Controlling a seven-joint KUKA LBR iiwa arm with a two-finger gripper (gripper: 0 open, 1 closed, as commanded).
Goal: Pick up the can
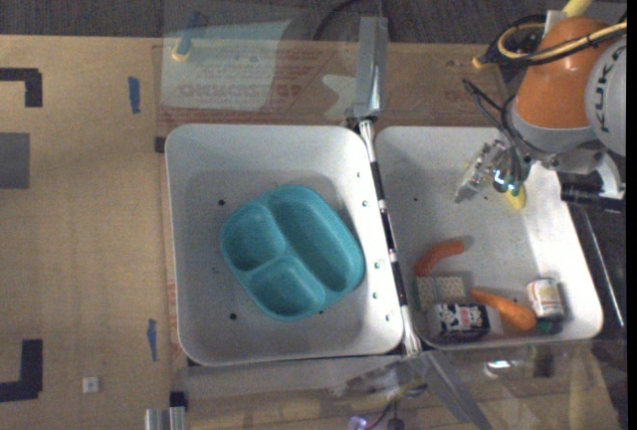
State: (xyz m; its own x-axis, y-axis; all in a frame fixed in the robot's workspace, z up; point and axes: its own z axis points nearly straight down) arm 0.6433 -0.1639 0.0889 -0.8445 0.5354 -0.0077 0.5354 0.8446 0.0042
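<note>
Quick count for you: two shallow white bins side by side, the left bin (189, 219) and the right bin (438, 159). In the left one you've got a single teal plastic divided plate (291, 251) with three compartments, sitting a bit tilted near the middle.

The right bin has the clutter, all bunched toward the near edge. One small white can with a red label (545, 299) lies in the near right corner; that's your target. Its label is too small to read. Just left of it is one orange carrot-shaped piece (506, 311), then one black-and-white carton with a cow-like pattern (460, 320), with a speckled tan square (441, 290) behind it. A second orange curved piece (439, 256) lies further up.

The gripper (490, 171) hangs over the far part of the right bin, well apart from the can. You can't tell how wide its fingers are, and nothing is visibly between them. The arm's white housing reads "KUK" (619, 100) at the frame edge.
</note>
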